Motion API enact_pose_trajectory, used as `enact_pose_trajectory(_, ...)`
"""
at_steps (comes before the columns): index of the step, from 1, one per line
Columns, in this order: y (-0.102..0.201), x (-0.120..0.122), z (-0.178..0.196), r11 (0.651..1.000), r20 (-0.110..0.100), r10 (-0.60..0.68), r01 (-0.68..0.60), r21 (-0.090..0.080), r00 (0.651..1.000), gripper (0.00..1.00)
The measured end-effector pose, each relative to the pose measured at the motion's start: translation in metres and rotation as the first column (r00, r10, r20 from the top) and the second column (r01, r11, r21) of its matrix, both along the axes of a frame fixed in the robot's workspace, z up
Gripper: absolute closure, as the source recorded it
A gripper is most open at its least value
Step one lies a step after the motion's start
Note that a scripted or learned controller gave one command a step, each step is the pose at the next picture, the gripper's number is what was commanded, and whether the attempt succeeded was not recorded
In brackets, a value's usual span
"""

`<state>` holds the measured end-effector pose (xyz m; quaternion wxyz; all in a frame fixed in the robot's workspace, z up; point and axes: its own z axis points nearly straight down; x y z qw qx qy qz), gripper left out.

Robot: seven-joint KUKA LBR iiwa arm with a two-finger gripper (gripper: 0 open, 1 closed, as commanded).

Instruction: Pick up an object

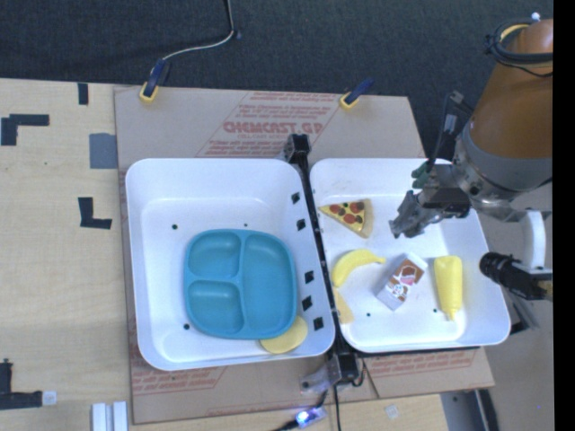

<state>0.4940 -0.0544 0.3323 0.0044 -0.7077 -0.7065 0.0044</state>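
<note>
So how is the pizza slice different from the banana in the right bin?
The pizza slice is a flat wedge, orange-topped with dark red spots and a yellow crust; the banana is a curved, plain yellow shape. The pizza slice lies nearer the bin's far wall, while the banana lies below it, toward the middle and beside the small carton. Both rest in the right bin, near the divider.

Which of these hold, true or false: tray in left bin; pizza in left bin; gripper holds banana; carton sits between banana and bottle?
1. The blue tray is in the left bin. True.
2. The pizza is in the left bin. False: it lies in the right bin.
3. The gripper holds the banana. False: the banana lies on the bin floor, apart from it.
4. The carton sits between banana and yellow bottle. True.
</note>
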Motion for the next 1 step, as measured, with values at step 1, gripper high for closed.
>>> enact_pose_trajectory(1, 0.0038, -0.0123, -0.0789, 1.0, 0.001, 0.002, -0.002, 0.001, 1.0, 1.0)
